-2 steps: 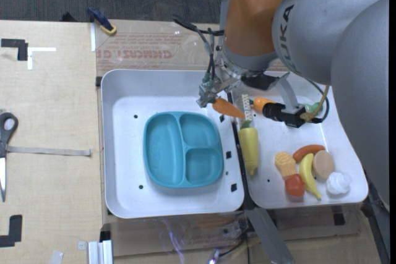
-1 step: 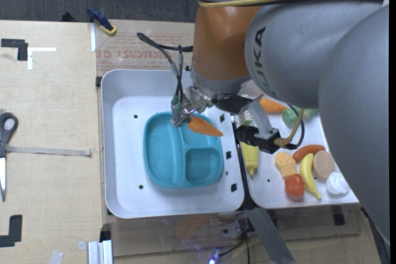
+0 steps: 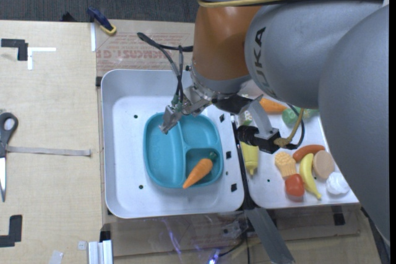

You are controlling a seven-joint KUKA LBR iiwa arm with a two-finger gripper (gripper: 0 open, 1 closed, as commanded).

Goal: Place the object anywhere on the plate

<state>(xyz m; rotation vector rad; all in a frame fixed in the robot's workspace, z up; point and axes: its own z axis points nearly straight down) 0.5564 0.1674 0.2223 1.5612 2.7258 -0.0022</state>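
Fingers of the gripper hang over the plate's upper left rim; whether spread or pressed together, cannot tell. One orange carrot lies in the lower right compartment of the one blue plate, inside the left white bin. Right bin, lower right of frame: one corn cob, one banana, one tomato, one egg.

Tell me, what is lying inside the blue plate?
A toy carrot lies in the small lower-right compartment of the blue plate. The gripper hangs over the plate's top edge and covers a small part there.
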